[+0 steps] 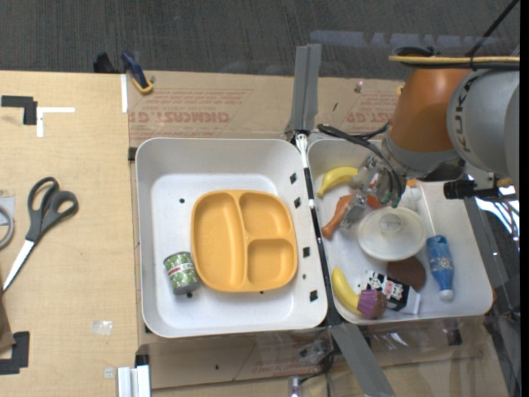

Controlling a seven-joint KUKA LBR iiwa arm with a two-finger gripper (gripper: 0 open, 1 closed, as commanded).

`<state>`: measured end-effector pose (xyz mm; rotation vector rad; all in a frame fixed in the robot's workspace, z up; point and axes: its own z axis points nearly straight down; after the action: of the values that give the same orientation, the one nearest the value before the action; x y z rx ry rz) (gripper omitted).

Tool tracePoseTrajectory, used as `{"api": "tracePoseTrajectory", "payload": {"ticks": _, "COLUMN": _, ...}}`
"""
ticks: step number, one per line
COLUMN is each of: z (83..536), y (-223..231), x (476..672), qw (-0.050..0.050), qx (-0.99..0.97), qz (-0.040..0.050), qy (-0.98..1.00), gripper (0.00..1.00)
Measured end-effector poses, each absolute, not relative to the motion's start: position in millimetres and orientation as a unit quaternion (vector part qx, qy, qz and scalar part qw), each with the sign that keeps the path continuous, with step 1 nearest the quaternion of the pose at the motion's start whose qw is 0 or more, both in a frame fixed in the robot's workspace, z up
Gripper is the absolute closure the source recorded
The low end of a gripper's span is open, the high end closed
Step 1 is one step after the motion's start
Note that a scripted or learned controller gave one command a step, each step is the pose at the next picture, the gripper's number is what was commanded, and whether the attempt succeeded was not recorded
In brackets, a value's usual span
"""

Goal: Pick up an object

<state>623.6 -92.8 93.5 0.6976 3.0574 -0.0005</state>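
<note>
A pair of black-handled scissors lies on the pale wooden bench at the far left, well apart from the bins; next comes the left white plastic bin, which holds a yellow-orange three-compartment plate and, just beside that plate's lower left edge, a small green-labelled tin can lying tilted. In the right white bin a yellow banana curves along the upper left, with an orange carrot-shaped piece slanting below it; a second yellow banana sits at the lower left beside a purple lump and a black-and-white carton. The two-finger gripper (metal, hanging from the orange-banded grey arm) hovers near the carrot piece and the rim of an upturned white bowl; whether it is spread or closed, I cannot tell. A brown round object and a blue bottle lie farther right.
</note>
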Motion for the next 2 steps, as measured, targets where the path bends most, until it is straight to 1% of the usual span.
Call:
{"api": "tracePoseTrajectory", "payload": {"ticks": 1, "z": 92.6, "y": -96.5, "x": 615.7, "qw": 0.001, "qx": 0.345, "qz": -0.0003, "qy": 0.938, "gripper": 0.00}}
{"api": "tracePoseTrajectory", "payload": {"ticks": 2, "z": 92.3, "y": -96.9, "x": 613.7, "qw": 0.001, "qx": 0.558, "qz": -0.0005, "qy": 0.830, "gripper": 0.00}}
